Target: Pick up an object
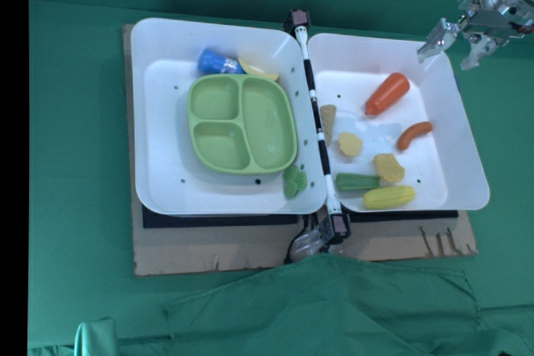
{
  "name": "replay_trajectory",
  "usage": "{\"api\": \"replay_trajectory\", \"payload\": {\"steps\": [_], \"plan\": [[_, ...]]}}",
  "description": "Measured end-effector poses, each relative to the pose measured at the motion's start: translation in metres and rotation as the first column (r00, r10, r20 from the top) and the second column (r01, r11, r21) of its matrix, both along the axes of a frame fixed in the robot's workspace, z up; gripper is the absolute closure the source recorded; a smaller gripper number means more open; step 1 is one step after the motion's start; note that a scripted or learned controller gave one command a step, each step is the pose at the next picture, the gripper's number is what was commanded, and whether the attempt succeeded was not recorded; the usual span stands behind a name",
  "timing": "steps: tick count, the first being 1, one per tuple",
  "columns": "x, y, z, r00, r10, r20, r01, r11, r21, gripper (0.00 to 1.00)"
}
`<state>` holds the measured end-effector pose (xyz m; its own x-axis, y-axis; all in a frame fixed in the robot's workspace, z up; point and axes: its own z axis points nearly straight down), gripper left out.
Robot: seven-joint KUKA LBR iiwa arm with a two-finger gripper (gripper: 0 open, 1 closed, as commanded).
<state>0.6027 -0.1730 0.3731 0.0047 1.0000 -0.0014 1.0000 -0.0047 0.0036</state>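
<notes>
1. We see two white bins side by side on the bench: the left bin (pixel 158 96) holds a green divided plate (pixel 242 123), and the right bin (pixel 455 154) holds the loose toy food we would pick from.
2. Our arm comes in at the upper right, and the gripper (pixel 456 47) hangs over the far right corner of the right bin, above its rim. Its two fingers stand apart, with nothing between them.
3. The nearest candidate is the carrot (pixel 387 94). It lies inside the right bin, to the left of the gripper and a little toward the near side, apart from the other pieces.
4. The carrot's long axis runs on a slant, from its thick end at the upper right to its narrow end at the lower left. We judge that the fingers should close across that slant, not along it.
5. The sausage (pixel 415 134) lies farther toward the near side, also slanted the same way, and is a slimmer target.
6. The corn cob (pixel 389 197) and the cucumber (pixel 357 181) lie near the front wall, well apart from the gripper, both running roughly left to right.
7. We judge that the coming move is leftward and downward into the bin, and no grasp is yet made.
</notes>
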Motion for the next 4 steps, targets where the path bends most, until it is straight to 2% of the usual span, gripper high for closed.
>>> {"api": "replay_trajectory", "payload": {"steps": [1, 2, 3, 4], "plan": [[0.028, 0.024, -0.097, 1.0, 0.004, -0.009, -0.004, 1.0, 0.002, 0.0], [0.087, 0.029, -0.137, 1.0, 0.005, 0.004, -0.005, 1.0, -0.003, 0.0], [0.075, 0.029, -0.179, 1.0, 0.003, 0.006, -0.003, 1.0, -0.002, 0.0], [0.026, 0.031, -0.187, 1.0, 0.001, 0.014, -0.001, 1.0, -0.005, 0.0]]}}
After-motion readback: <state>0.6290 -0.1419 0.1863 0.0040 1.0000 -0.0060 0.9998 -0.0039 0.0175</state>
